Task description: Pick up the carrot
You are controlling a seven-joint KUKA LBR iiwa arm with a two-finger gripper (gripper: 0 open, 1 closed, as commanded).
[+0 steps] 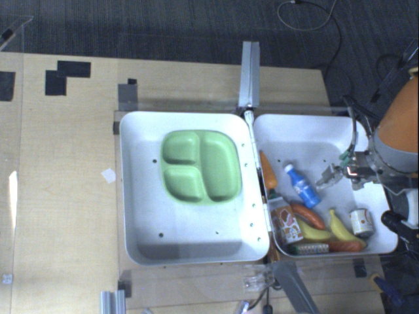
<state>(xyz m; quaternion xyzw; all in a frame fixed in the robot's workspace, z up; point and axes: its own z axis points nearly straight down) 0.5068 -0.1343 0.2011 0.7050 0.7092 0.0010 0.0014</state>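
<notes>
The right bin's (308, 126) far half lies bare. The carrot (267, 171) hugs the dividing wall, with a blue bottle (302, 186) just beside it. The near end is crowded by bananas (337, 226), a can (361, 222) and a carton (287, 223).

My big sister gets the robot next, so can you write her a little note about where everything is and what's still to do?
Hand: over the right bin, near its middle, holding nothing that I can see. I cannot tell if it is open or shut.
Carrot: lying in the right bin against the wall shared with the left bin, untouched.
Nearby: blue bottle between the carrot and the hand; banana, small can and other food toward the front. A green divided plate sits in the left bin.
Done: nothing yet.
Left: move past the bottle, grip the carrot, lift it.
</notes>
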